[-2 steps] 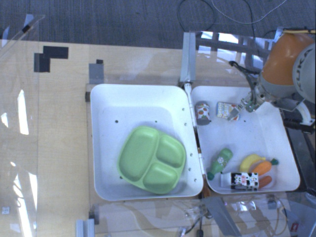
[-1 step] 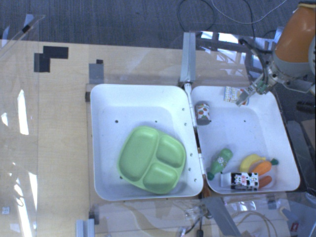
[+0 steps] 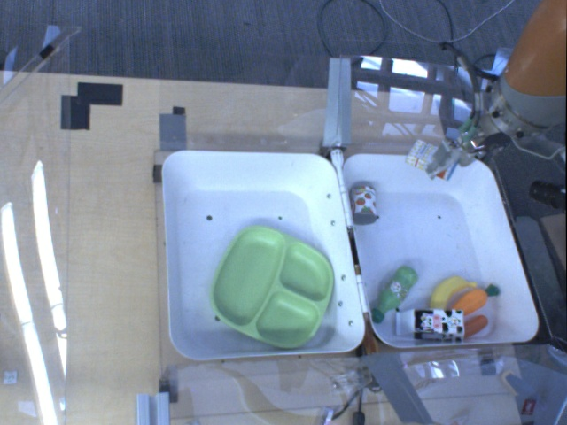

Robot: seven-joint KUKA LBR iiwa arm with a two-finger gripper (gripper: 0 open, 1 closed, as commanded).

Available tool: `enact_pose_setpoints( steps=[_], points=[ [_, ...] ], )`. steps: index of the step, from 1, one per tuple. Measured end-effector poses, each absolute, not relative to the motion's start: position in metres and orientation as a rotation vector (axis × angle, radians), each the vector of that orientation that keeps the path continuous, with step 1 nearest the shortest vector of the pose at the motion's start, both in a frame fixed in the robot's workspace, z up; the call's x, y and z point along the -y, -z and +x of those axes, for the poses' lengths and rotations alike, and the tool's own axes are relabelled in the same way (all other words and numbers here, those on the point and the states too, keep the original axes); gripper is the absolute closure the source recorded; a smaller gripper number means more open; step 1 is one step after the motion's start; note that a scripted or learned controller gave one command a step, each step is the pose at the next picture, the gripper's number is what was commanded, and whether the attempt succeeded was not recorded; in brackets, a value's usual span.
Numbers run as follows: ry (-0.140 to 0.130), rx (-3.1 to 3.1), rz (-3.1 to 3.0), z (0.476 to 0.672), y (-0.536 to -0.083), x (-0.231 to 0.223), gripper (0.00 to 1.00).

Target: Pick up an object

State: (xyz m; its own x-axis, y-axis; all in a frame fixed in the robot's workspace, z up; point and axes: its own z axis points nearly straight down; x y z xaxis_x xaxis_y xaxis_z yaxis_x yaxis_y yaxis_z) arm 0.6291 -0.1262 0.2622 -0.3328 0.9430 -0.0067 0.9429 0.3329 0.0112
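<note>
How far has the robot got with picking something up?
Nothing looks picked up yet. The gripper hangs above the far edge of the right bin, and no object can be seen between its fingers. The small can, green bottle, banana, carrot and milk carton all lie in that bin. Left to do: go down, grab one, lift it.

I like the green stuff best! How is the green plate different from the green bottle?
The green plate is pale green, wide and flat, with three sections; the green bottle is darker, slim and has a white label. The plate lies in the left bin; the bottle lies slanted in the right bin. Both are green.
</note>
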Motion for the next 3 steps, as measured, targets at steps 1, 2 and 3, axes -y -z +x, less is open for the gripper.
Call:
enact_pose_setpoints(
  steps=[1,2,3],
  points=[
    [-0.008,-2.525,1.854,0.652,-0.263,0.062,1.00],
    [-0.005,-2.562,1.804,0.670,-0.235,0.133,1.00],
    [-0.005,-2.563,1.804,0.670,-0.235,0.108,1.00]
  ],
)
